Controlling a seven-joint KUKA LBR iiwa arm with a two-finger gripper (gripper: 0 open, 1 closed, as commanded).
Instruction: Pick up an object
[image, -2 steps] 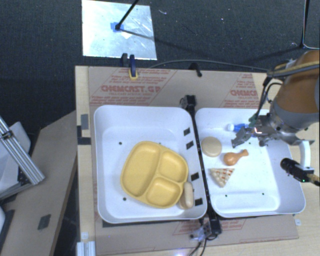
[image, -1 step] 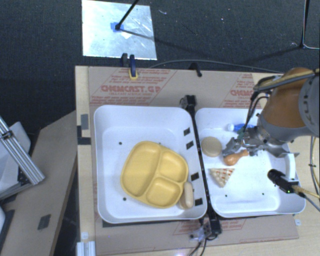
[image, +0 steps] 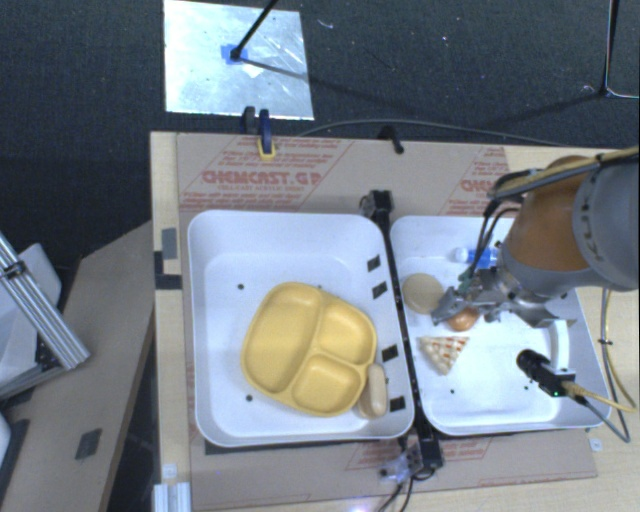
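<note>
Arm: grey, with an orange band above the wrist, reaches in from the right over the right bin (image: 500, 415)
Gripper (image: 460, 310): low over the middle of the right bin, directly above a small orange-brown object (image: 463, 321) and apparently touching it; whether it is open or closed, or has hold of anything, cannot be made out from this angle
Orange-brown object: on the right bin's floor, between the tan round piece (image: 423, 292) and the pizza-slice toy (image: 442, 351)
Tan round piece: near the right bin's left wall, just left of the gripper
Pizza-slice toy: flat on the bin floor, just below the gripper
Blue item (image: 482, 257): by the arm, towards the bin's far side
Left bin (image: 215, 300): holds a yellow divided tray (image: 305, 345); a beige bread-like piece (image: 375, 390) lies against the tray's lower right edge
Worktop (image: 300, 170): cardboard sheet under both bins
</note>
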